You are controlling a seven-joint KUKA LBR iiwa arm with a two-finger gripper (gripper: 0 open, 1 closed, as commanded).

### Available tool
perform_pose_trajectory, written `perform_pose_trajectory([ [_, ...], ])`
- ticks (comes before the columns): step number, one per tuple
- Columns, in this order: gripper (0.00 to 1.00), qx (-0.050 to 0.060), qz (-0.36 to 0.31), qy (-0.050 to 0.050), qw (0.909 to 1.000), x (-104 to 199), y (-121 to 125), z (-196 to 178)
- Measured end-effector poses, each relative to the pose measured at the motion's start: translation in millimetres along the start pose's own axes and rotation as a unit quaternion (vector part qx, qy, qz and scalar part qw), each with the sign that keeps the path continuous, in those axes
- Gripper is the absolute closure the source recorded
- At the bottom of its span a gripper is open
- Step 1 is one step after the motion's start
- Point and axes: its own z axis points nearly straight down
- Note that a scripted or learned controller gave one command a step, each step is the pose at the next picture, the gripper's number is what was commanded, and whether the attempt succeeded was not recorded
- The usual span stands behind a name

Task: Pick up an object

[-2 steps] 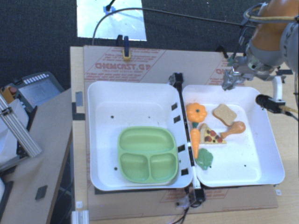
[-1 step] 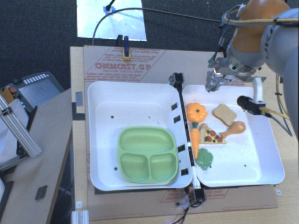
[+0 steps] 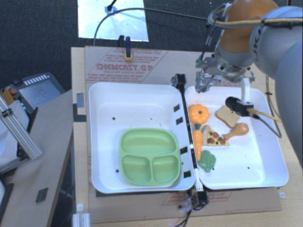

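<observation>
Toys filled the right bin [image 3: 270, 174]: a pumpkin [image 3: 198, 113], carrot [image 3: 197, 143], pizza slice [image 3: 215, 138], bread slice [image 3: 227, 116], drumstick [image 3: 236, 130] and broccoli [image 3: 207, 160]. The left bin [image 3: 102, 126] held 1 green tray [image 3: 149, 156]. The gripper [image 3: 202, 85] hung above the right bin's far edge, jaws indistinct.

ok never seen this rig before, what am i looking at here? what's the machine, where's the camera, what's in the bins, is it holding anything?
One fixed camera looks down at a slant on a bench with two shallow white bins. The grey machine with the orange band is a robot arm reaching in from the right. Its gripper hangs over the far left corner of the right bin, with nothing visible in it.

The left bin holds a green divided plate. The right bin holds toy food along its left side: an orange pumpkin, a carrot, a pizza slice, a slice of bread, a drumstick and a green leafy piece.
</observation>
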Motion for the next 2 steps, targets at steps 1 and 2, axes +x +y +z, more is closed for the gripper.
perform_pose_trajectory([
  [1,1.0,0.001,0.0,0.0,1.0,50,-20,6],
  [2,1.0,0.0,-0.001,0.001,1.0,112,-29,-2],
])
